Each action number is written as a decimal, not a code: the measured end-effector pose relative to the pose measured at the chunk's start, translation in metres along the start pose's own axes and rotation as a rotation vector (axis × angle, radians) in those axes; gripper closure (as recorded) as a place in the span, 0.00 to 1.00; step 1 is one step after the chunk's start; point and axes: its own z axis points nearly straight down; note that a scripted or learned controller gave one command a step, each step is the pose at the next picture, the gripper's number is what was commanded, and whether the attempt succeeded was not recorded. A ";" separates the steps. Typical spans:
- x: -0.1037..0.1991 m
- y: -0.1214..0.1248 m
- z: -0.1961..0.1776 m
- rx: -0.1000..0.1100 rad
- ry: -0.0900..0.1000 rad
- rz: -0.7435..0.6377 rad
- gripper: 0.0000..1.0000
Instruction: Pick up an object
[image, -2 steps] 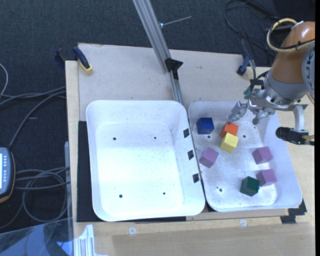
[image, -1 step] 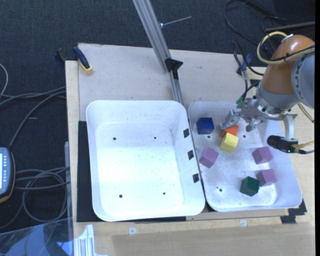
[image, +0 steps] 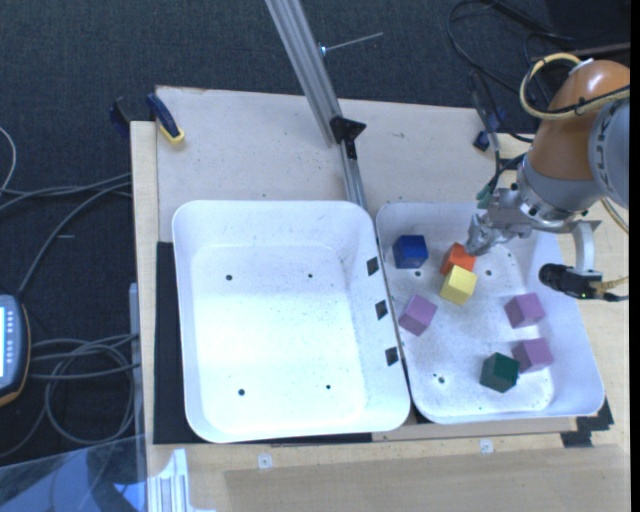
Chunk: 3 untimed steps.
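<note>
The gripper sits low in the right bin, just beside the orange block. A yellow block touches the orange one.

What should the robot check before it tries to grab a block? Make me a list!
1. Claw is over the right bin, where the blocks are: ok.
2. A block is close to the claw: ok, the orange block sits right beside it.
3. Claw fingers open and ready: cannot tell, they are too small and blurry.
4. Room around the orange block: not ok, the yellow block touches it, so it may get bumped.
5. Blue block stands apart from the orange one: ok.
6. Anything between the claw fingers already: cannot tell.
</note>
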 end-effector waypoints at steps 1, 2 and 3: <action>0.009 0.006 -0.050 -0.004 -0.001 -0.002 1.00; 0.004 0.017 -0.103 -0.005 -0.002 -0.001 1.00; 0.004 0.018 -0.128 -0.002 -0.001 -0.001 1.00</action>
